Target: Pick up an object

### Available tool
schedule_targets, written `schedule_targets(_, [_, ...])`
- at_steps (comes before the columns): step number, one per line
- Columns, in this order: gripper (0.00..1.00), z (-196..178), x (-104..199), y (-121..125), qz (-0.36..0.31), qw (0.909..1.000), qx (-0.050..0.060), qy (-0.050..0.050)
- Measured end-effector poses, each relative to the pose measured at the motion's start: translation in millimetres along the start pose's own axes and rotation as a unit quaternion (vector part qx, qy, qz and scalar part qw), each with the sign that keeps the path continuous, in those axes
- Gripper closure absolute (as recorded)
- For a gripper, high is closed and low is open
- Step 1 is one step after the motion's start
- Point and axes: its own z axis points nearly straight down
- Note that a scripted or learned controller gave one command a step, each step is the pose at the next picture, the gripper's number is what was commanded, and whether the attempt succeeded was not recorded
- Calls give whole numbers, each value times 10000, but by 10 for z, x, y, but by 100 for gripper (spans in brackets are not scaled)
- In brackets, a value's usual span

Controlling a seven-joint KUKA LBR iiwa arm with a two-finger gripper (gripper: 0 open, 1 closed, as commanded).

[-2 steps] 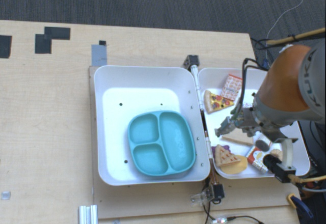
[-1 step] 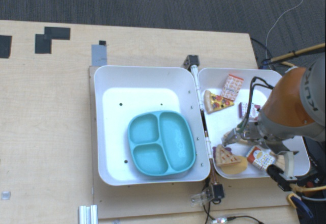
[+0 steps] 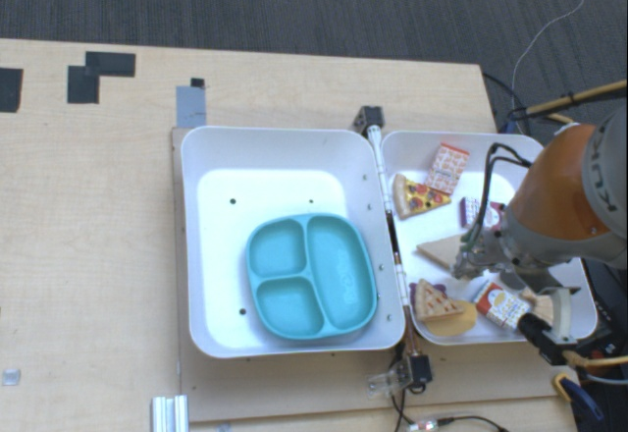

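My gripper (image 3: 470, 260) reaches down into the right bin (image 3: 520, 143), below the arm's orange band (image 3: 559, 187). Its tip is over the right end of a tan wedge-shaped piece (image 3: 439, 251); I cannot tell whether they touch. Around it lie a toy pizza slice (image 3: 419, 195), a red-and-white patterned box (image 3: 447, 168), a purple item (image 3: 473, 213) partly hidden by the arm, a pie-like slice on a yellow base (image 3: 439, 308) and a small orange-and-white carton (image 3: 501, 306).
The left bin (image 3: 221, 175) holds a light blue divided plate (image 3: 311, 275) at its front right. A ridge (image 3: 385, 214) separates the two bins. Black cables (image 3: 505, 153) loop over the right bin's back.
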Motion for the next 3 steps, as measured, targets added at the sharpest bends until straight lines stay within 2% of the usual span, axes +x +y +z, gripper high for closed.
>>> schedule_targets(1, [0,2,1,-2,1,10000,3,1])
schedule_targets(2, [100,-104,7,13,-13,10000,-9,4])
schedule_targets(3, [0,-103,7,12,-12,10000,-10,4])
